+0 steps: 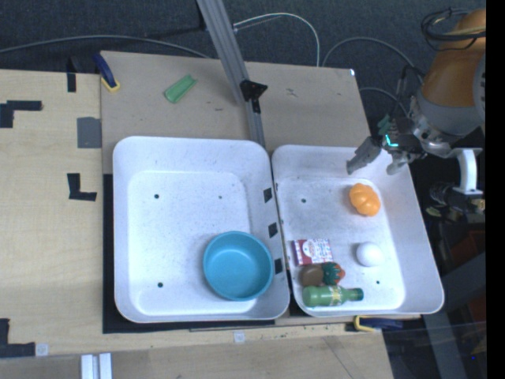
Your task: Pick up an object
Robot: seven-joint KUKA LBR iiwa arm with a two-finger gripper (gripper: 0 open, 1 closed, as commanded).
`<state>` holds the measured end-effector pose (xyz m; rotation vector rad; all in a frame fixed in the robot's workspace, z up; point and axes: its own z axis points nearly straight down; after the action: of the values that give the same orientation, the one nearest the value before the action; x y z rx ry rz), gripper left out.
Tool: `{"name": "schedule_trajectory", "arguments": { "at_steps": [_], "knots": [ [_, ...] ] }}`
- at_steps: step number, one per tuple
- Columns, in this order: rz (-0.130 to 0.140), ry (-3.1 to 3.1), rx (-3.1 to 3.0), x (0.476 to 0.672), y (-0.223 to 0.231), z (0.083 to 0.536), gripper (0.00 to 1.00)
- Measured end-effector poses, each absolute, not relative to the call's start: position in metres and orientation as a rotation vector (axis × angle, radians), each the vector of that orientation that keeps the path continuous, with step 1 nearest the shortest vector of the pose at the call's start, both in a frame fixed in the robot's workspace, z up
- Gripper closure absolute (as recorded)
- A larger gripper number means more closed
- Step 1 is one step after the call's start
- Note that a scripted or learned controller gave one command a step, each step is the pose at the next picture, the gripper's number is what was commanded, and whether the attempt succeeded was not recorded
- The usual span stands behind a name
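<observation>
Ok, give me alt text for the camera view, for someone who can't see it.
The gripper, open, hovers over the right bin's far edge, above an orange fruit, a white ball, a red carton and a green bottle. The left bin holds a blue bowl.

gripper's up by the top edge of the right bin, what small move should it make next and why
Probably shift the gripper toward the bin's middle and a little down, to hover over the orange fruit. That is the nearest item, it lies apart from the white ball and the cluster by the green bottle, and nothing is between the open fingers yet.
</observation>
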<state>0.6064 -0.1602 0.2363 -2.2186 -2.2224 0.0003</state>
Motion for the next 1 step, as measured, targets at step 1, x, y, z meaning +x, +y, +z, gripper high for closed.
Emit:
{"name": "schedule_trajectory", "arguments": {
  "at_steps": [1],
  "knots": [
    [0.007,-2.221,-2.217,0.6025,-0.1547,0.1911,0.0]
  ]
}}
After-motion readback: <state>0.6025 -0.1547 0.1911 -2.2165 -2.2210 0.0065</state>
